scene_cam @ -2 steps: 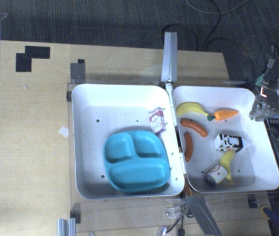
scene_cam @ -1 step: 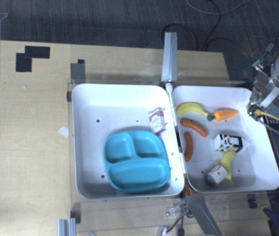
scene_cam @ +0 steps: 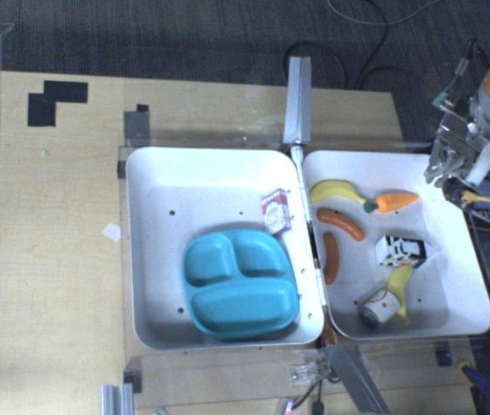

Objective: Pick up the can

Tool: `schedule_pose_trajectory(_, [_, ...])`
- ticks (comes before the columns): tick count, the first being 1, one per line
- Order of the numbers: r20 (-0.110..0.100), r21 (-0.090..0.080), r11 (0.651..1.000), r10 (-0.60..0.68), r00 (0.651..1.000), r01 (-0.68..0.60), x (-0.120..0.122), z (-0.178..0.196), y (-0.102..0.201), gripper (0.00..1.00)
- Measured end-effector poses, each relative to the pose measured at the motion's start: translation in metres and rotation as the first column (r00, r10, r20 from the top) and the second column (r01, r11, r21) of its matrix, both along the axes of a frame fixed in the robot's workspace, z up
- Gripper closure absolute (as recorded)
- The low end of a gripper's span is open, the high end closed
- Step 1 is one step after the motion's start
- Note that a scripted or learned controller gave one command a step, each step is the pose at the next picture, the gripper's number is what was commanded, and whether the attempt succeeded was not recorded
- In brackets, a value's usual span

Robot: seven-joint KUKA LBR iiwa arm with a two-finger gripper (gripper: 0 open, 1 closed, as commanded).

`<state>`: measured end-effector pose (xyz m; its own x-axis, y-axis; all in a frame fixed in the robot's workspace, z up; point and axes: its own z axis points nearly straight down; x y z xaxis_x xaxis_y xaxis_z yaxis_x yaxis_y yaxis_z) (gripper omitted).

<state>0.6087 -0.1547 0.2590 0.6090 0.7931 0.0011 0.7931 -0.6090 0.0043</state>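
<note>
Right bin [scene_cam: 461, 232]: we note a yellow banana [scene_cam: 335, 192] at the far left, an orange carrot [scene_cam: 393, 202] just beside it, two red sausages [scene_cam: 340, 224], a black-and-white packet [scene_cam: 400, 250] mid-bin, and a second small banana [scene_cam: 398, 285] leaning against the can [scene_cam: 378, 308]. The can lies on its side near the front edge, touching that banana. Left bin [scene_cam: 149, 258]: a blue divided tray [scene_cam: 239, 283] and a small wrapper [scene_cam: 275, 211] by the dividing wall. The pincer [scene_cam: 454, 164] hovers over the right bin's far right corner, well apart from the can; whether it stands apart or together, we cannot tell.
</note>
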Motion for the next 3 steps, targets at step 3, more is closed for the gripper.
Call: schedule_pose_trajectory(3, [-0.002,0.002,0.970,-0.245,0.970,0.245,0.040,0.069,0.032,1.00])
